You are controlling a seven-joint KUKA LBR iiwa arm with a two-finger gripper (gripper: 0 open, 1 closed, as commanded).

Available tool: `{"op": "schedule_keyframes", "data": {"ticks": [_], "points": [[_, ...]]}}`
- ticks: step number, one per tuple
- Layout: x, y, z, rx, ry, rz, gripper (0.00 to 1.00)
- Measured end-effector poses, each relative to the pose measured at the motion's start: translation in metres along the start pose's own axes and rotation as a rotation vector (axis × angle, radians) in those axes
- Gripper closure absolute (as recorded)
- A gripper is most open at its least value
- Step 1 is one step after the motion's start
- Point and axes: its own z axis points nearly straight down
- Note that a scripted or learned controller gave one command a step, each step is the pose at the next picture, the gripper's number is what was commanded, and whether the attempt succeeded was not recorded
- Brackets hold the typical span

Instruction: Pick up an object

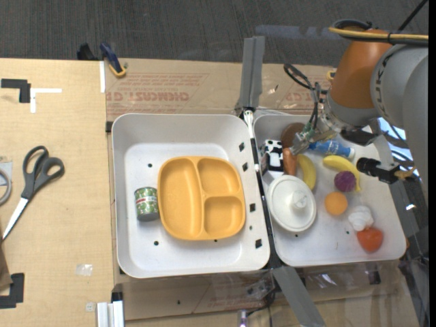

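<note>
reaching in from the right, gripper (308, 140) low over the back of the right bin (388, 251), fingers hidden, grip unclear. below it in that bin: 2 bananas (308, 171), purple fruit (345, 180), orange (336, 204), white lidded bowl (293, 202). in left bin (129, 251): yellow divided plate (201, 197), small can (146, 204).

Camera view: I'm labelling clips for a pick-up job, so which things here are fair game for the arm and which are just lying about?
Belong to the job:
gripper, over the right bin
banana
purple fruit
orange
white lidded bowl
green can
yellow divided plate in the left bin

Just lying about:
scissors
blue clamp
</note>
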Motion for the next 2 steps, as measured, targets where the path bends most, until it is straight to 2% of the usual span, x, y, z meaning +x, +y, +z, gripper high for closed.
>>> {"op": "schedule_keyframes", "data": {"ticks": [1, 2], "points": [[0.062, 0.027, -0.137, 0.025, 0.015, 0.089, 1.0], [-0.036, -0.015, -0.225, 0.027, 0.013, 0.179, 1.0]]}}
